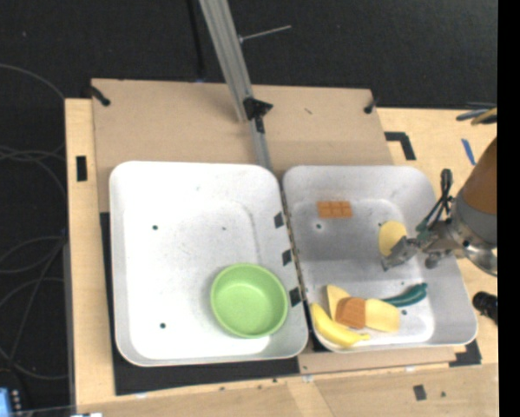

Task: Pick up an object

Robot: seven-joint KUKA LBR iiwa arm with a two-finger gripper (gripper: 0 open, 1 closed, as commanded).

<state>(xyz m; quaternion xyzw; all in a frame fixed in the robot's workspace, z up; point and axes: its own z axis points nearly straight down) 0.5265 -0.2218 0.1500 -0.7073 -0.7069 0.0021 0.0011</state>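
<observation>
Two white bins sit side by side on the bench. The left bin (155, 233) holds a green bowl (249, 299) near its front right corner. In the right bin (364, 189), a small orange waffle-like piece (334, 208) lies toward the back, and a heap at the front gathers a banana (333, 330), a brown block (351, 312) on a yellow wedge (381, 316), and a teal tool (409, 296) just beside them. My gripper (401, 248) is low over the right bin's right side, touching or just beside a yellow object (391, 235); I cannot tell its state or whether it holds that object.
</observation>
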